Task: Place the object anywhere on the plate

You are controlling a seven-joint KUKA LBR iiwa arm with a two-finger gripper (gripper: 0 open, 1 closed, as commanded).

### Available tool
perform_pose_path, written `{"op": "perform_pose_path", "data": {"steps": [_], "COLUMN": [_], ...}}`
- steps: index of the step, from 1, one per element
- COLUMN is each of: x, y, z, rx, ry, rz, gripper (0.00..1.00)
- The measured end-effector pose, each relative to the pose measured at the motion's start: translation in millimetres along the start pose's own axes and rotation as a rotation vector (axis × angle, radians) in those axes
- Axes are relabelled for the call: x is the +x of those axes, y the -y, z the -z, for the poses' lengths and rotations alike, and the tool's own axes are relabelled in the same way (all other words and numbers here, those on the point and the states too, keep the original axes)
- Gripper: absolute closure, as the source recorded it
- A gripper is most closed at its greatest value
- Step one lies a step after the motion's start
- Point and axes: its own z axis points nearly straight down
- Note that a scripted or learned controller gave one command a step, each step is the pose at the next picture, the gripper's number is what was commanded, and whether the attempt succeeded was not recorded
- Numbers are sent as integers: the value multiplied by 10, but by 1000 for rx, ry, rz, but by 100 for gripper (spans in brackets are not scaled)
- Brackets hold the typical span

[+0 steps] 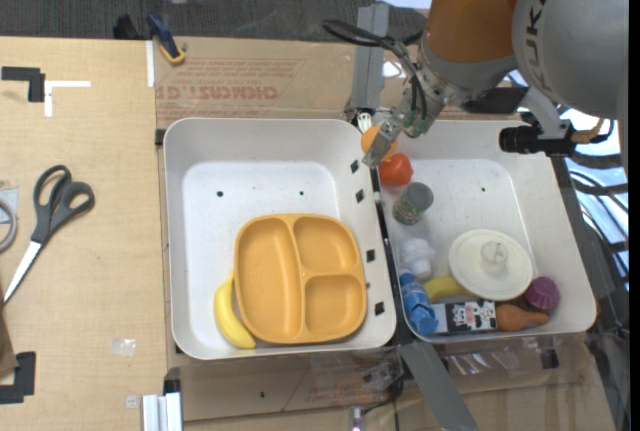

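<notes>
The jaws (385,137) are hovering at upper centre, pinching a small orange object (372,133); the yellow plate (300,277) is lying lower centre.

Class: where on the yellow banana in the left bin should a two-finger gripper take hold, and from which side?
Grip the yellow banana at its exposed outer curve, coming from above. The orange divided plate covers its inner side, and the bin wall leaves little room to its left.
</notes>
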Motion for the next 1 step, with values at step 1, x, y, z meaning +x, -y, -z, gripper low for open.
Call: {"op": "perform_pose_path", "data": {"steps": [1], "x": [1258], "y": [-133], "z": [-154], "rx": [0], "ry": [-2], "rz": [161], "gripper": [100]}}
